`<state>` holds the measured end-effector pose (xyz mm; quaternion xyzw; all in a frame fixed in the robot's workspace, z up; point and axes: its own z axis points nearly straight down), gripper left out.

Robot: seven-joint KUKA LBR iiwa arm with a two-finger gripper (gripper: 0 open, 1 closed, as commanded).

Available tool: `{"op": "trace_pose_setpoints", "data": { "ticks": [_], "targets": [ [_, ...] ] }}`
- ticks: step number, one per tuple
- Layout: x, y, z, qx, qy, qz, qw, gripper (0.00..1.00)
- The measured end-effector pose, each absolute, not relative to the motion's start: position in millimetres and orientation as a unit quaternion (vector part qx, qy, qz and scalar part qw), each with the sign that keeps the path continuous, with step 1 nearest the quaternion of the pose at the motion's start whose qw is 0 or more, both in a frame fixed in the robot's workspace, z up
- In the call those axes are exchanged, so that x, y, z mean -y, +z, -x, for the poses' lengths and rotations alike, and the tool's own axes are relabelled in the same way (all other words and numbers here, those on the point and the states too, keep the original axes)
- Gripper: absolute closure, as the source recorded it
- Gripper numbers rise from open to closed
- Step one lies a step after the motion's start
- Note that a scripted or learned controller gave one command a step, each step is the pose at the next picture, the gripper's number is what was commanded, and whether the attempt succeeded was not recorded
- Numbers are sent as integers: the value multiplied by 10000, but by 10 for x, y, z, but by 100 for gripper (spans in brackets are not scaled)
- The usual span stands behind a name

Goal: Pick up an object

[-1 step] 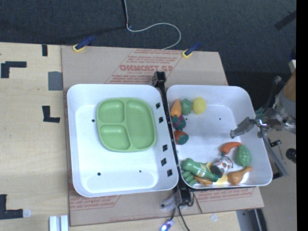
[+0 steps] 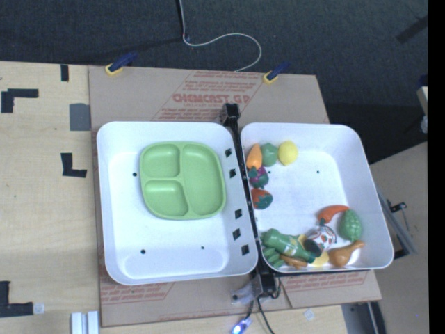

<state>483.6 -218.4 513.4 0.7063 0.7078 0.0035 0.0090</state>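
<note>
From the camera view above the bench, how the jaws stand cannot be told, so places are given between the things themselves. The left bin (image 2: pixel 115 207) holds a green divided plate (image 2: pixel 184 179), lying flat near its middle. The right bin (image 2: pixel 361 158) holds the toy foods: a yellow ball (image 2: pixel 287 152) just beside an orange carrot (image 2: pixel 254 156) at the far left corner, two small dark pieces below them along the left wall, and a heap of toys (image 2: pixel 313 245) along the near wall, with a green leafy piece (image 2: pixel 351 223) at its right end.
</note>
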Motion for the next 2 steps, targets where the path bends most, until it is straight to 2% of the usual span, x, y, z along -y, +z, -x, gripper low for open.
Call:
{"op": "trace_pose_setpoints", "data": {
  "ticks": [1,2],
  "targets": [
    [2179,5136,-4845,-7076,-8,-7066,19,100],
    [1212,5364,-4944,-7112,13,-7029,9,100]
  ]
}}
